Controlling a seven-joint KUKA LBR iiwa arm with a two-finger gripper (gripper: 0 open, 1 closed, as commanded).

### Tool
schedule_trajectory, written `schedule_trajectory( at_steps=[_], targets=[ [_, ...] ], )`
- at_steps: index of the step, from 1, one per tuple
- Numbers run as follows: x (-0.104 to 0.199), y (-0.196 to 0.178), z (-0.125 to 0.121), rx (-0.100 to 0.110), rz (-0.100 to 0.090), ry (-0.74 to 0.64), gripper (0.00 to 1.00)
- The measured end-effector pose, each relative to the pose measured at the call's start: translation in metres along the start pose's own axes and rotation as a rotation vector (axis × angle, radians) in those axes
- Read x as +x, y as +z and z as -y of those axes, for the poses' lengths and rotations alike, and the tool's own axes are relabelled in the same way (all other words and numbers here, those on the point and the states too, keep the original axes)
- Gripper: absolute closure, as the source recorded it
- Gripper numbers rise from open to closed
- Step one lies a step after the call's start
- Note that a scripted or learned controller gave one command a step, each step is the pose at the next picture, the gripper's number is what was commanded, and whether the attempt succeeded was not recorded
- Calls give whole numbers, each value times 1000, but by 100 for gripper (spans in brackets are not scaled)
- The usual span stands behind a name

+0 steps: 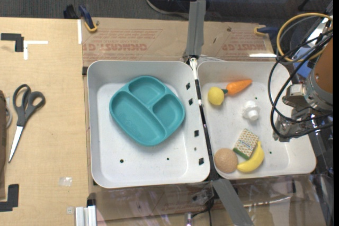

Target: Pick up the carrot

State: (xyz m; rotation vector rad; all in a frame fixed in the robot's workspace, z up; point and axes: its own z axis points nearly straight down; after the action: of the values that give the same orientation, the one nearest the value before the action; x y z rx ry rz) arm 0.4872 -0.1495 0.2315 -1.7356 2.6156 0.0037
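The carrot [238, 86] is small and orange with a green stem end. It lies in the right bin [296, 164] near the bin's far wall, just right of a yellow lemon [215, 96]. My gripper [284, 132] hangs over the right side of that bin, below the grey arm and looped cables. It is well apart from the carrot, to the carrot's right and nearer the front. Nothing is visibly held in it.
In the right bin also lie a small white object [251, 111], a green-and-beige packet [247, 143], a banana [253, 160] and a brown ball [226, 159]. The left bin [100, 166] holds a teal divided plate [147, 109]. Scissors [21, 114] lie on the bench at left.
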Motion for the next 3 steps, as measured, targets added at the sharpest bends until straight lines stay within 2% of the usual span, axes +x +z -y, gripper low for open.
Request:
schedule_trajectory(
  at_steps=[1,2,3],
  targets=[
    [21,-12,0,2,0,-426,100],
    [24,17,0,-2,1,-802,100],
    [7,15,-1,-2,3,-1165,100]
  ],
)
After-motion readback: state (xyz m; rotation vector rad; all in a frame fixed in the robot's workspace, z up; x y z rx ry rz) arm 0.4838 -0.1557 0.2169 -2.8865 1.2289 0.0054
